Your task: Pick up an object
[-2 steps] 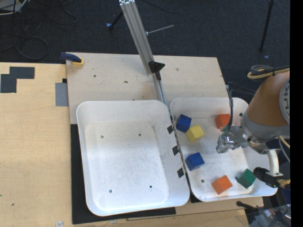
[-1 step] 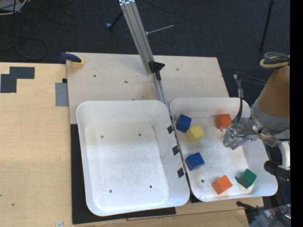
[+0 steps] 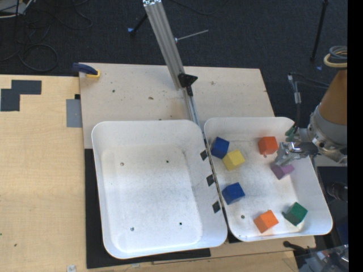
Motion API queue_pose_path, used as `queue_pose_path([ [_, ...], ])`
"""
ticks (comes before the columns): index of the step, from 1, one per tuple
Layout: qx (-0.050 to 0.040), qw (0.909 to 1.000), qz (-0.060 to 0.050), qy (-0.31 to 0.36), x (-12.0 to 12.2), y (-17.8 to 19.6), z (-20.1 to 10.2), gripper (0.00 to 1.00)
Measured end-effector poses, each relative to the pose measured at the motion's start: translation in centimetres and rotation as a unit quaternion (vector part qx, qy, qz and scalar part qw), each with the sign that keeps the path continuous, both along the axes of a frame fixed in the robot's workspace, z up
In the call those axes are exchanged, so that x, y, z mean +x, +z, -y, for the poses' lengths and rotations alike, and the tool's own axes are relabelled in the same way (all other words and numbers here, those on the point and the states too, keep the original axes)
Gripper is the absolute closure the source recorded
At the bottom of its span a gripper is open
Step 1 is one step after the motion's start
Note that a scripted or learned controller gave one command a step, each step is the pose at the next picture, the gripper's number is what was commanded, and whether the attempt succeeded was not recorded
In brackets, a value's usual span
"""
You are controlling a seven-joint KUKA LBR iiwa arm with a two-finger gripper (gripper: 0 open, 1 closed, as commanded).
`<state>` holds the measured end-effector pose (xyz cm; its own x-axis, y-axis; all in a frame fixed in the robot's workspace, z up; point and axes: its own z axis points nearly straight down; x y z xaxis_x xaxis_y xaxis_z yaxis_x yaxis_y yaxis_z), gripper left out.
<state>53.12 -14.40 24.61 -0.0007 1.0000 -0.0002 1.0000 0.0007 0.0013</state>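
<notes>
My gripper (image 3: pixel 285 158) reaches in over the right edge of the right bin (image 3: pixel 249 126), its grey wrist and orange band above it. A small purple block (image 3: pixel 282 169) sits tilted at the fingertips, and the gripper is shut on it. Loose in the same bin lie a red-orange block (image 3: pixel 267 145) just left of the gripper, a blue block (image 3: pixel 220 147), a yellow block (image 3: pixel 233 160), a second blue block (image 3: pixel 233 192), an orange block (image 3: pixel 266 221) and a green block (image 3: pixel 295 213).
The left bin (image 3: pixel 113 130) lies beside the right one, with a black-clipped divider edge (image 3: pixel 209 177) between them. A slanted aluminium post (image 3: pixel 167 44) rises behind the bins. A wooden table (image 3: pixel 34 169) lies to the left.
</notes>
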Motion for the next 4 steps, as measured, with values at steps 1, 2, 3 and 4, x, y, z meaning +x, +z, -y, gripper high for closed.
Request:
queue_pose_path([
  [1,0.0011,1.0000,-0.002,0.002,1.9,-1.3,-5.3,1.00],
  [2,0.0011,1.0000,-0.002,0.001,3.3,-0.8,-9.6,1.00],
  [3,0.0011,1.0000,-0.002,0.002,5.9,-1.1,-15.4,1.00],
  [4,0.0005,1.0000,-0.002,0.001,7.6,-2.3,-20.5,1.00],
])
